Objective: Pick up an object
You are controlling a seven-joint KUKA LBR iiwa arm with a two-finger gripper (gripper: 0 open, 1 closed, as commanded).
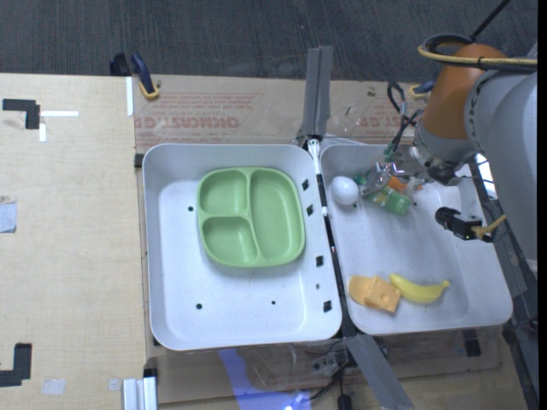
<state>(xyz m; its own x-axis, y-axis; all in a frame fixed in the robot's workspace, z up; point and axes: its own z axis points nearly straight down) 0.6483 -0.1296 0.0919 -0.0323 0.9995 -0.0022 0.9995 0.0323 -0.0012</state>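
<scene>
Gripper: the gripper is reaching down into the far part of the right bin, its metal fingers sitting right over a small green object; whether they are gripping it or hanging loose I cannot tell, since the wrist is hiding the gap.
Green object: it is lying just beside a white ball, near the bin's left wall; its shape is too blurred to name.
White ball: smooth and round, it is resting close to the divider between the bins.
Banana: the banana, yellow and curved, is lying near the front of the right bin.
Cheese wedge: an orange cheese wedge, blocky, is touching the banana's left end.
Left bin: the left bin, shallow white plastic, is holding a pale green plate with three compartments and rounded corners.
Arm: the arm's orange band is showing above the wrist.
</scene>
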